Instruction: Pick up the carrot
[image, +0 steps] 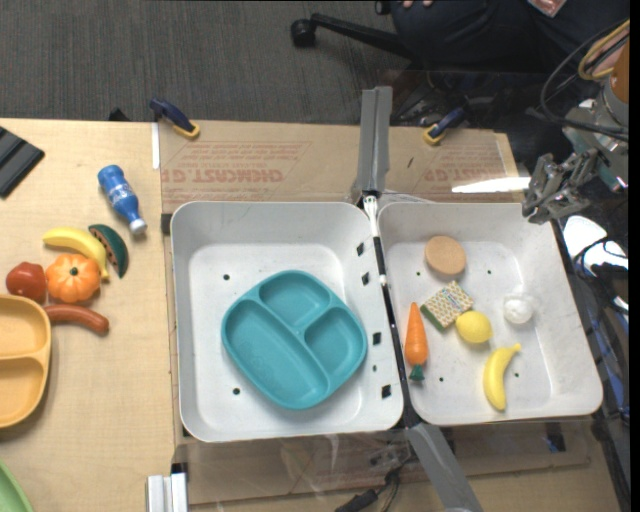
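Brown cardboard (330, 160) covers the bench under two shallow white bins set side by side, with dark carpet beyond and a pale wooden tabletop to the left. In the camera view, the left bin (200, 300) holds a teal divided plate (292, 338) lying at a slant near its middle. The right bin (560, 390) holds the carrot (416, 336), which lies close to the bin's left wall, its orange body pointing up the view and its green stub toward the near edge. Just right of the carrot sits a patterned sponge-like block (447, 304), touching or nearly touching a lemon (474, 327); a round tan disc (445, 255) lies above them, a small white ball (517, 310) sits to the right, and a banana (498, 375) lies nearer the front. The gripper (549, 192) hangs over the right bin's far right corner, well apart from the carrot; whether it is open or closed cannot be told from this angle, and nothing is seen in it. On the wooden table to the left lie a blue bottle (120, 199), a second banana (75, 245), a small pumpkin (73, 279), a tomato (25, 281), a sausage (78, 318) and an orange tray (22, 365).
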